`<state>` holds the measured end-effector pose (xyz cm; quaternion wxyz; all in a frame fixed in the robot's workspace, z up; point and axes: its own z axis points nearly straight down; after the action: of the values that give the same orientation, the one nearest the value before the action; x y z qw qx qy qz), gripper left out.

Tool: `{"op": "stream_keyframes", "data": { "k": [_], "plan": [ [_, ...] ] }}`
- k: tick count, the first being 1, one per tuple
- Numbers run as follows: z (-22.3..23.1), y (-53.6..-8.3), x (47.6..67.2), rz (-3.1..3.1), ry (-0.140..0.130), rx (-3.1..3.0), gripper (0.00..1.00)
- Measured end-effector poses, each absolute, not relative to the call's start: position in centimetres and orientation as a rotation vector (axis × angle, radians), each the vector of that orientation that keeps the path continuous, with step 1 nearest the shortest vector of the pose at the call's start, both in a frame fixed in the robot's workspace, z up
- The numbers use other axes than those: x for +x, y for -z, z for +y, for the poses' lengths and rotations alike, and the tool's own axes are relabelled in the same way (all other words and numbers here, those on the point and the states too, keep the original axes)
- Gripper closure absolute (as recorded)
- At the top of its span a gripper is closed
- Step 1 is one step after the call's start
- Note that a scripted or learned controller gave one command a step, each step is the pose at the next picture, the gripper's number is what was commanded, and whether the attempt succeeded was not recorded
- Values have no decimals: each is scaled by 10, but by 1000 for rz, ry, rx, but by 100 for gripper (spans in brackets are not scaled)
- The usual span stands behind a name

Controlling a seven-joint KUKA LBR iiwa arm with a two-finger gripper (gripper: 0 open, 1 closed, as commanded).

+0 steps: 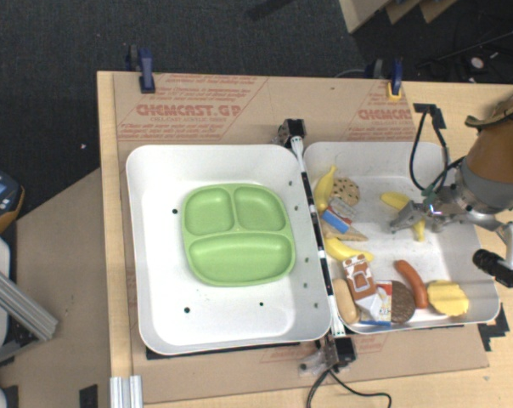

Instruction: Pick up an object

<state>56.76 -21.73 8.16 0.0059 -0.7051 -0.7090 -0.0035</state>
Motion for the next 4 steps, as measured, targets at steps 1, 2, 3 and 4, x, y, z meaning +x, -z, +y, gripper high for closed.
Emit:
{"op": "stream_keyframes", "data": {
  "k": [1,2,3,4],
  "plan": [
    [-221,-95,568,-2226,5,-2216,100],
    [-183,-180,562,-2231,7,-2222,100],
    [-160,-196,576,-2228,4,-2220,100],
    [-103,-232,566,-2230,6,-2217,100]
  ]
}}
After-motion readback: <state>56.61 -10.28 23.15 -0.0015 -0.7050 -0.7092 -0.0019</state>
